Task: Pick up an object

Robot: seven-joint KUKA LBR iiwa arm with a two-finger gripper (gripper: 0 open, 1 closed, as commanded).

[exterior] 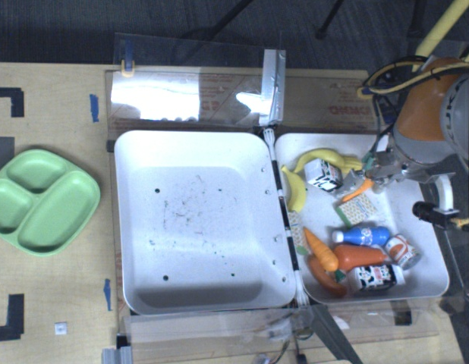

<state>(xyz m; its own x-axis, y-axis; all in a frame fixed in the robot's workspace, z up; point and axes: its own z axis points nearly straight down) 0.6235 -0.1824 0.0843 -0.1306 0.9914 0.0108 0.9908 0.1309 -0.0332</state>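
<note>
Pincer hangs at the right bin's far edge, its grip I cannot tell, just beside the banana and small carton; nearer lie bottles and carrot, so crowding could spoil a clean grab

Green divided plate on wooden bench, left of left bin.

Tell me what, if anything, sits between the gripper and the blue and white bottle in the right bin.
The gripper hangs over the right bin's upper right part; the blue and white bottle lies below it in the camera view. A flat printed packet with an orange strip lies between them, just above the bottle. Nothing covers the bottle itself.
</note>
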